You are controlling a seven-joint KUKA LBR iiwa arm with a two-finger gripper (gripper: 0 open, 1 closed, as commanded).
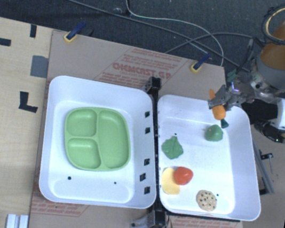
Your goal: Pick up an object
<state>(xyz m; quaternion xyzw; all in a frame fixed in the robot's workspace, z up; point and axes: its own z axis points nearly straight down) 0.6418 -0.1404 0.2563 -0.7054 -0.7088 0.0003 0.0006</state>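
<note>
Arm (pixel 283 48) comes in from the upper right, gripper (pixel 221 103) sitting over the far rim of the right bin (pixel 249 172), near its back right corner. Small orange object (pixel 218 112) sits right at the fingertips, with a dark green bit just below it. It looks pinched between the fingers, but the view is too small there to be sure of the contact; gripper looks narrow around it.

Right bin contents:
- green rounded piece (pixel 214 133) just below the gripper, near the back, with free floor around it
- leafy green piece (pixel 172 148) near the left wall
- red piece (pixel 182 175) touching and partly over a yellow piece (pixel 169 184), which lies close to the left wall
- cookie (pixel 206 200) near the front rim, small dark dot beside it

Open room: the right half of the right bin floor is bare between the green rounded piece and the cookie, and the back left corner is bare too.

Left bin (pixel 54 123) holds a green divided plate (pixel 96 139), three compartments, roughly centred, white floor showing on all sides, widest strip along the front. The two bins touch along a black clip strip (pixel 150 139).

Both bins sit on a cardboard sheet (pixel 134 66) clamped to the worktop (pixel 1 114) at the back edge. Cables (pixel 163 19) run across behind.
</note>
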